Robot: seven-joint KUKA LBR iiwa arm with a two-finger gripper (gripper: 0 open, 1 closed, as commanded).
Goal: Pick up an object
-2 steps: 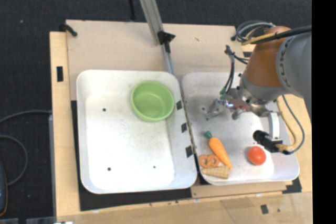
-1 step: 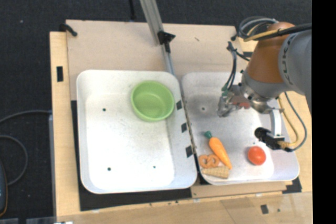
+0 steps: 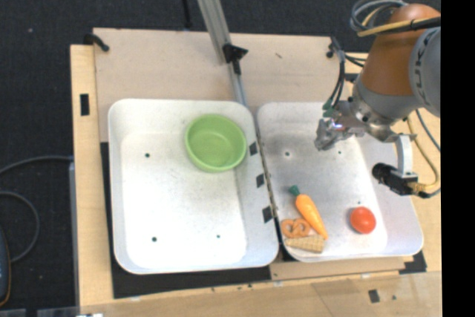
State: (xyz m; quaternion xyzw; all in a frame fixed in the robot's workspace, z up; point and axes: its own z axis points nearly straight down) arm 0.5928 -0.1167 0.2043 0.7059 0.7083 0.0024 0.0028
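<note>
1. Pretzel (image 3: 295,228) and a waffle-textured cracker (image 3: 310,243) are sitting at the near edge of the right bin (image 3: 386,241), touching each other and lying close against the bin's left wall.

2. Carrot (image 3: 309,213), orange with a green top, is lying just beyond them at a slant, its tip resting against the cracker. A red tomato (image 3: 362,220) is sitting well apart to its right, with bare floor all around it.

3. Gripper (image 3: 327,139) is hanging farther back over the same bin, above bare floor and well apart from every item. It is pointing down at the bin. Whether the jaws are open or closed cannot be told from this angle, and nothing is showing between them.

4. Judging from this, the step in hand is choosing a target and travelling toward the near end. The tomato is looking like the safest choice, since it is standing alone; being round, it may roll unless the jaws are centring on it.

5. Choosing the carrot instead is calling for closing across its narrow width, clear of the cracker.

6. Green bowl (image 3: 215,142) is sitting in the far part of the left bin (image 3: 148,234), a wider and harder grasp, best taken by its rim.
</note>
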